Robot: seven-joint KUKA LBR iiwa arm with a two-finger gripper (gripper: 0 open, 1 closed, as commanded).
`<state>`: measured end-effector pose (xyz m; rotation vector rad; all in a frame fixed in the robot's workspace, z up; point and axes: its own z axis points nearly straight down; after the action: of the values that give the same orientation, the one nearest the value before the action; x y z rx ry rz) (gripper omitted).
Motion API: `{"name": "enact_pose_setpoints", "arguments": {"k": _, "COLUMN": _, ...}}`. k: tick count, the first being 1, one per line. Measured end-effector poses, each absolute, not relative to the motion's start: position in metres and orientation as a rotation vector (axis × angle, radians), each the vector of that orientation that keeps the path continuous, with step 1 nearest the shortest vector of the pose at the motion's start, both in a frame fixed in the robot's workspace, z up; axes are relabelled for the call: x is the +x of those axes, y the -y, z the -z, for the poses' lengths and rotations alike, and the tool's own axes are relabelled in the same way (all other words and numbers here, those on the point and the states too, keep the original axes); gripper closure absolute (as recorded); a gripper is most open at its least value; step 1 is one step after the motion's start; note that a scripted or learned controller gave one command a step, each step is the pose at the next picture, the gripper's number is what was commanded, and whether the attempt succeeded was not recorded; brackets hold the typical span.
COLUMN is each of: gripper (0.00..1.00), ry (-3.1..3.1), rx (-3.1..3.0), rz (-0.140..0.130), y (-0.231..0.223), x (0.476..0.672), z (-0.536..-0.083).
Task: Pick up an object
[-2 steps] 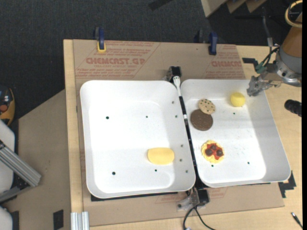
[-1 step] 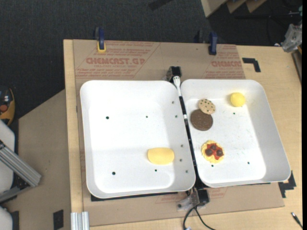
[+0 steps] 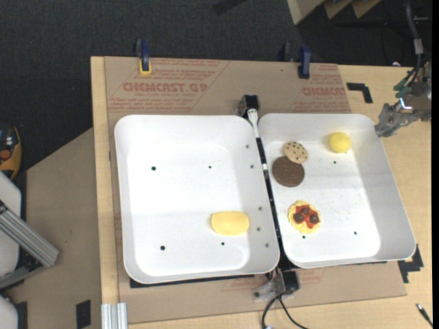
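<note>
In the left bin (image 3: 137, 184), a yellow oval piece (image 3: 230, 223) lies near the front right corner. The right bin (image 3: 384, 218) holds a yellow ball (image 3: 339, 142) at the back, a chocolate-chip cookie (image 3: 295, 151), a dark brown round cookie (image 3: 289, 172) just in front of it, and a small tart with red berries (image 3: 304, 217). My gripper (image 3: 389, 120) hangs at the far right, over the back right corner of the right bin, away from all the objects. Nothing shows in it.
Blue clamps (image 3: 143, 49) (image 3: 304, 60) hold the brown board at the back. A black clip (image 3: 250, 105) joins the bins at the back, and another (image 3: 285, 282) with a cable sits at the front. Grey metal framing (image 3: 27, 242) stands at the left.
</note>
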<state>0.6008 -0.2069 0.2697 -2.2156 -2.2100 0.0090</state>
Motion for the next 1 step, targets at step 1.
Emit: {"name": "enact_pose_setpoints", "arguments": {"k": 1, "gripper": 1.0, "ry": 2.209, "rx": -2.22, "rz": -0.006, "y": 0.2247, "x": 0.5225, "z": -0.2074}}
